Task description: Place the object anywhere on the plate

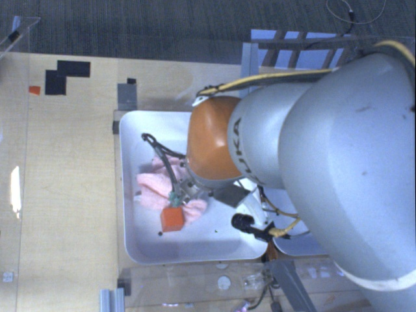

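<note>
A small orange-red block lies in the left white bin, at the near edge of a pale pink plate. The plate's pink surface shows on both sides of the block, and whether the block rests on it or just beside it is unclear. My gripper hangs directly over the block and the plate, at the end of the orange wrist band. Its tip is very close to the block's top. The arm's bulk hides the plate's right part.
A black cable loops from the wrist over the bin's far left part. The grey arm covers most of the right bin. Black and orange markers lie on the wooden bench at the far left.
</note>
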